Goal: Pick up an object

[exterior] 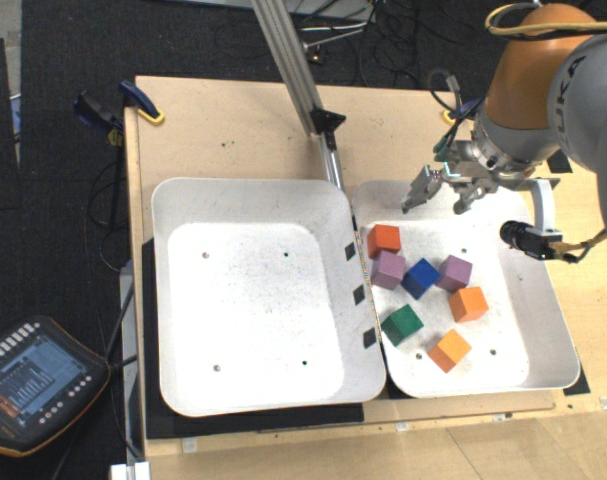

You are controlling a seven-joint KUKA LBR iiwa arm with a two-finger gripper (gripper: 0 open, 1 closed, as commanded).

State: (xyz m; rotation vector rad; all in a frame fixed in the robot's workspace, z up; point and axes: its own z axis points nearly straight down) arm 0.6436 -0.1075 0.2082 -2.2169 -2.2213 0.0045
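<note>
Several small cubes lie in the right bin (543,353): a red-orange one (385,238), a purple one (388,268), a blue one (420,277), a second purple one (455,272), an orange one (468,304), a green one (402,323) and another orange one (449,349). My gripper (439,201) hangs above the far edge of that bin, up and to the right of the red-orange cube. Its two fingers are spread open with nothing between them.
The left bin (183,268) sits beside the right one, with black clips along their shared edge. A slanted metal pole (293,63) crosses the back of the bench. A blue clamp (133,96) is at the bench's far left corner, and a teach pendant (28,378) lies off the bench at lower left.
</note>
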